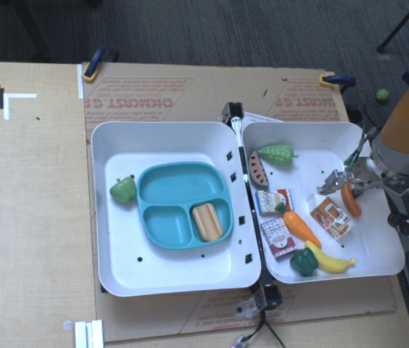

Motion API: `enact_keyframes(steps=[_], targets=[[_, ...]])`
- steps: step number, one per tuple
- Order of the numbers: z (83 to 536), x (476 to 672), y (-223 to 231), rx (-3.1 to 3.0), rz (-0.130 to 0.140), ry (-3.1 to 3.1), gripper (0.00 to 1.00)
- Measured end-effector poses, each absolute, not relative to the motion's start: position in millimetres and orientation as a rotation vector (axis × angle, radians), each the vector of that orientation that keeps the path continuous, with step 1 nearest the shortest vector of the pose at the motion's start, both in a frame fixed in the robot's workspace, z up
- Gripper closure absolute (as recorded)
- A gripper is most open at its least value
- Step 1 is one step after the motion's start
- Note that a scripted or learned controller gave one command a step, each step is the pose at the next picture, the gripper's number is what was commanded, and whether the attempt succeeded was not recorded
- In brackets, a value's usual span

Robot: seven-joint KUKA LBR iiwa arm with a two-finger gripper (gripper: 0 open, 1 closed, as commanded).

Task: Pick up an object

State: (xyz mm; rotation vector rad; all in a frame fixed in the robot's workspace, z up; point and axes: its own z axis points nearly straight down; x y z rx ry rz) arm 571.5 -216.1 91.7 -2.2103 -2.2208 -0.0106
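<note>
Sausage (351, 201): small orange-red link in the right bin (378, 256), toward its right side; likely the thing being tried for, since the gripper sits right at it; it lies slanted, upper end under the metal fingertips, lower end touching the corner of a snack packet (331, 219)
Gripper (341, 183): low over the sausage's upper end; thin metal parts show at the tip, but whether they are spread, pressed together or pinching the link I cannot tell from this slant; no lift evident, sausage looks to rest on the bin floor
Arm (405, 125): reaches in from the right over the bin's rim; orange band bulks above the wrist; cables hang by the edge
Neighbours, right bin: carrot (300, 225) near the middle; banana (331, 260) and dark green pepper (304, 262) at the front; two small cartons (272, 201), (278, 238) by the centre wall; watermelon slice (257, 170) and pale green corn (276, 153) at the back; all loosely scattered, so the sausage has free room on its right side for fingers
Left bin (110, 267): teal divided plate (184, 204) in the middle, bread roll (207, 221) in its lower right compartment; green apple (123, 190) touching the plate's left rim
Judgement: grasp attempt in hand, outcome unsettled; packet corner beside the link may snag
</note>
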Motion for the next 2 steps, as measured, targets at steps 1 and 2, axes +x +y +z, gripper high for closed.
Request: enact_keyframes(steps=[1, 2], targets=[[102.3, 571.4, -219.2, -2.218, -0.005, -2.222, 1.00], [204.1, 565.3, -186.2, -2.220, 0.001, -2.224, 1.00]])
